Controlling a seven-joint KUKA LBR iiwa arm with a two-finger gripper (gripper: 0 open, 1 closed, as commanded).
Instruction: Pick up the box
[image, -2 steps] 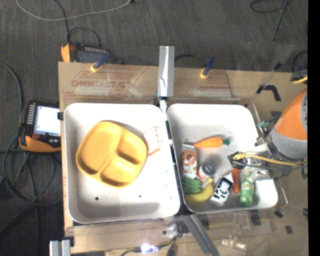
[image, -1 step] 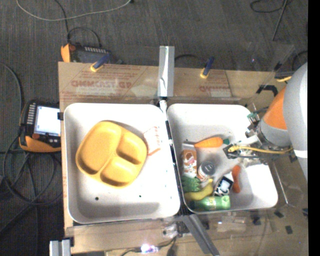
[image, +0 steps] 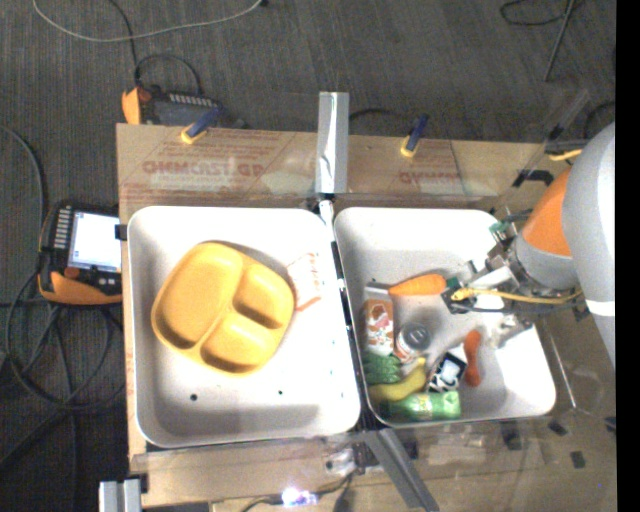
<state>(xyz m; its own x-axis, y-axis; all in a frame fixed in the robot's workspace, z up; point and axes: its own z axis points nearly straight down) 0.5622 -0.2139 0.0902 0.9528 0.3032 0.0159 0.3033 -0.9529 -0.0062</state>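
Arm reaching into the right bin from the right edge of the frame.

From the overhead camera you see the gripper (image: 468, 293) low over the right bin (image: 520, 400), right of centre, beside a carrot (image: 418, 285); you cannot tell whether its claw is open or closed. The box (image: 377, 325), small, red and white, stands at the bin's left side, touching a banana (image: 402, 384) and a green pouch (image: 430, 405) below it. In the left bin (image: 180, 410) lies a yellow divided tray (image: 224, 305) with a white card (image: 307, 277) at its right.
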